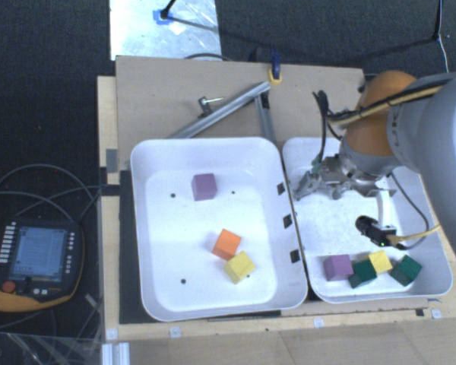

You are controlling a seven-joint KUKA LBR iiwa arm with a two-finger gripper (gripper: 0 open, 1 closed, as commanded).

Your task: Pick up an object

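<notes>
Gleaming white bins (213, 152); small matte cubes (204, 186)

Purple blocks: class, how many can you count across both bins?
2. One purple block sits near the back of the left bin; the other lies at the front of the right bin, beside a green block. The arm may hide more.

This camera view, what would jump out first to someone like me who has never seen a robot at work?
Probably the big grey arm with its orange band, reaching in from the right over the right bin. Next, the bright blocks: a purple block, an orange block and a yellow block spread across the left bin, and four more clustered along the right bin's near edge.
</notes>
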